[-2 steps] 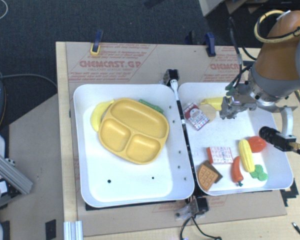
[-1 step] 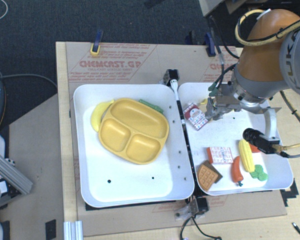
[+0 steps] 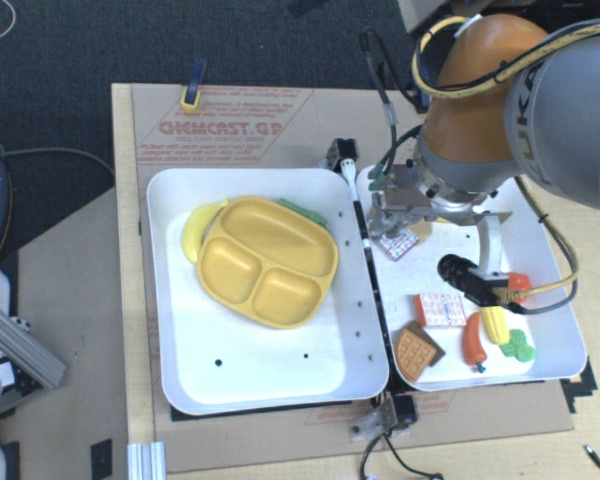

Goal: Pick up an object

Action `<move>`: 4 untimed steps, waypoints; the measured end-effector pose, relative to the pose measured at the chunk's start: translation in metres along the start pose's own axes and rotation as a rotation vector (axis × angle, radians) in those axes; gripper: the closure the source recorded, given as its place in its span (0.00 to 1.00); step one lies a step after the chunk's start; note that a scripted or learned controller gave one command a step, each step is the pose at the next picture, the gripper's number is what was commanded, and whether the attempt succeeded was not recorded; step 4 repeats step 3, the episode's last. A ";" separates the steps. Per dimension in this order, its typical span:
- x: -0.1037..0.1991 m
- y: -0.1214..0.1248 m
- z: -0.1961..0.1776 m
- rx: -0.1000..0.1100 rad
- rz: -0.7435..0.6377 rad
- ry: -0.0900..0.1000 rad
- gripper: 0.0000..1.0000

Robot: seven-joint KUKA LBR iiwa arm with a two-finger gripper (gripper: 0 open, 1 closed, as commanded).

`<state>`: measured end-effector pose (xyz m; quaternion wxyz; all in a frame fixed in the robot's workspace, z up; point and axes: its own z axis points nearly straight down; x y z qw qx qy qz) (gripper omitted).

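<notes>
Bench: a brown sheet [image 3: 230, 118] printed in red lies on the bench over a dark floor and bears the two white bins side by side.
Gripper: the gripper [image 3: 392, 216] hangs low over the near-left corner of the right bin [image 3: 540, 238], close to the wall shared with the left bin [image 3: 260, 368]. The wrist hides it from above, so I cannot tell whether it is open or closed, and nothing can be seen held.
Likeliest target: a small patterned packet [image 3: 398, 241] lies flat on the bin floor just below the gripper, tilted, its upper edge tucked under it. Whether they touch is unclear.
Further out: a red-and-white box [image 3: 442, 310] is near the packet. Beyond it lie a toy waffle [image 3: 417, 351], a red-orange toy [image 3: 474, 340], a yellow toy corn [image 3: 495, 323] and a green toy [image 3: 520, 346], bunched at the bin's front.
Left bin: a yellow divided tray [image 3: 268, 260] rests over a yellow plate [image 3: 195, 230], with a green piece [image 3: 305, 212] behind it.
Step in hand: probably the descent onto the packet.
Doing it well: centre over the packet's middle, not its edge, turn the wrist to span its narrow side, and go right down to the floor, since a flat thing gives little to pinch.
Risks: the bin wall close by may foul one side, and a thin packet may slide or slip out on the lift.
</notes>
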<state>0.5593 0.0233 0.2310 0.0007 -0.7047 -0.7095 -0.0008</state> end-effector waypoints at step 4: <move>0.027 -0.005 0.013 0.000 0.005 -0.002 1.00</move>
